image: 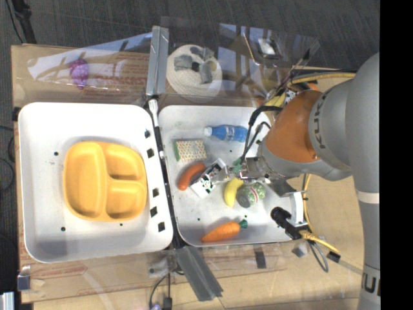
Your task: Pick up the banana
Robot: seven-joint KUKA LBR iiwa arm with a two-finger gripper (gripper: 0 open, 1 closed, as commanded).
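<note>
Hovering: gripper (240, 181) over the right bin (193, 118), just above the banana (231, 192)
Claw: can't tell from here
Neighbours: carrot (222, 232), sausage (191, 175)

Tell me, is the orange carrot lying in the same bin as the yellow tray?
No, the carrot lies in the right bin, while the yellow tray sits in the left bin.
</note>
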